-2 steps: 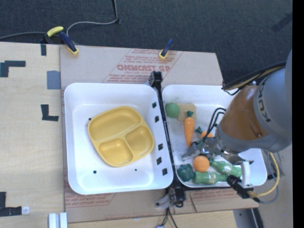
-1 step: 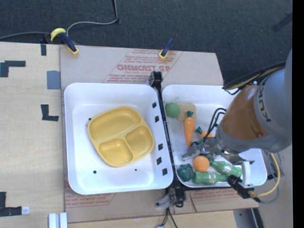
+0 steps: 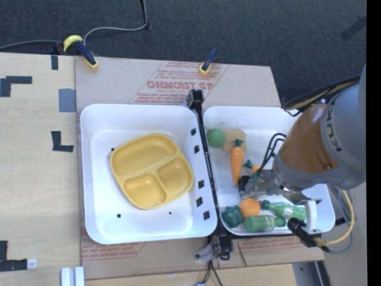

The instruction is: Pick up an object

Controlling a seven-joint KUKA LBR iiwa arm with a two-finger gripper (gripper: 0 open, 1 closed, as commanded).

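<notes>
My gripper [image 3: 249,182] hangs low in the right bin [image 3: 269,115], just right of the lower end of an orange carrot [image 3: 237,159] and right above an orange ball [image 3: 250,207]. The arm's orange band and grey wrist cover the bin's right half. A green ball [image 3: 216,137] and a beige piece [image 3: 234,138] lie at the bin's far left corner. Along the near wall lie a dark green lump [image 3: 232,217], a green bottle [image 3: 264,223] and a green-and-white bottle [image 3: 289,209]. I see nothing held in the gripper.
The left bin [image 3: 95,159] holds a yellow divided plate [image 3: 152,170]. A black divider with clips [image 3: 201,159] runs between the bins. Yellow clamps [image 3: 80,45] [image 3: 208,64] pin the cardboard sheet under both bins. Cables trail off the bench's near right corner [image 3: 333,237].
</notes>
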